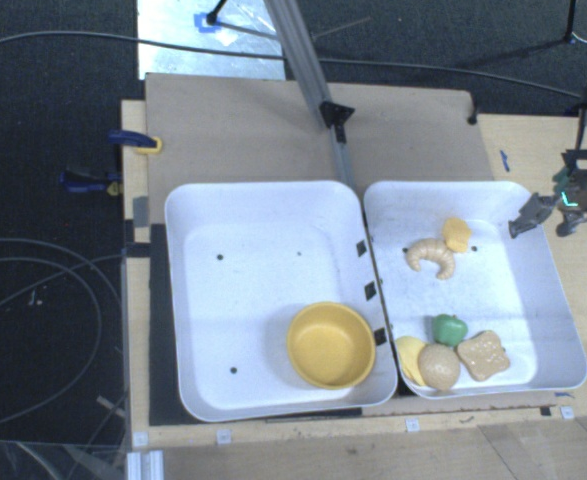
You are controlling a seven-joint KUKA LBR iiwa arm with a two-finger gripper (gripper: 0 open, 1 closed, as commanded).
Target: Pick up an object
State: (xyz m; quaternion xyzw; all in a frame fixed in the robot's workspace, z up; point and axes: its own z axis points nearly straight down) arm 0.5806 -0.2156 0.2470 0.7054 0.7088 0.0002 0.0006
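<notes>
My gripper hovers at the right bin's right rim, far side, open with nothing between its fingers. In the right bin lie a pale croissant and a small yellow piece near the middle, left of the gripper. At the bin's near end sit a green pepper, a slice of toast, a round tan bun-like item and a yellow item partly under it. A yellow bowl stands in the left bin at its near right corner.
A slanted grey pole crosses the back of the bench down to the gap between the bins. Blue and yellow clamps grip the bench's left edge. Cables lie on the dark floor at the left.
</notes>
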